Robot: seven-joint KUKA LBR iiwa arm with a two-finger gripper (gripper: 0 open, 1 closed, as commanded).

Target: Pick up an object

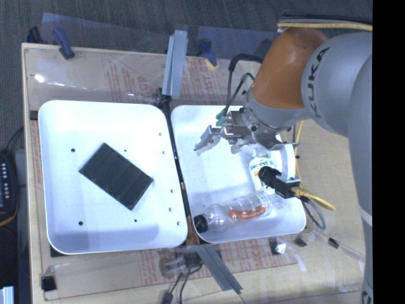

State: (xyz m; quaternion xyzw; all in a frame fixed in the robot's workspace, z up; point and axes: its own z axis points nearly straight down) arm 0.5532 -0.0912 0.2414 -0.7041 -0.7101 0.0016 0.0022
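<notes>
Clear bottle [237, 211] lies in right bin [190, 170], gripper [212, 138] above

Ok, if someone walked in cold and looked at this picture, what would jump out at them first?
Probably the big grey arm with its orange band, reaching in from the right over the right bin. Next, the dark rectangular pad lying slantwise in the left bin. Then the clear plastic bottle on its side near the right bin's front edge.

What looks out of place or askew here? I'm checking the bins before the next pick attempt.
Nothing looks spilled or broken. The clear plastic bottle lies on its side along the near wall of the right bin, cap toward the divider. The dark flat pad sits diagonally in the left bin. The pincer is above the right bin.
</notes>
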